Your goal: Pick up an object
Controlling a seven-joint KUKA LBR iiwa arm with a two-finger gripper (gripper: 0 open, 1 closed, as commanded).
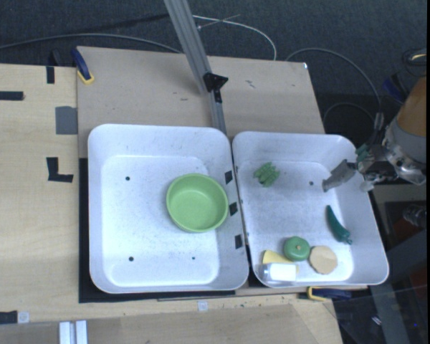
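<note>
My gripper [342,173] hangs over the right bin [301,140] – jaw state I cannot tell – with the teal piece [337,225] just below it, lying lengthwise toward me.

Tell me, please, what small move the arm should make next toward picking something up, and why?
Probably a short move down and toward the dark green object. The gripper hovers over the right bin near its right wall, with nothing visibly between its fingers, and that object lies closest, apart from the items clustered along the near edge.
</note>
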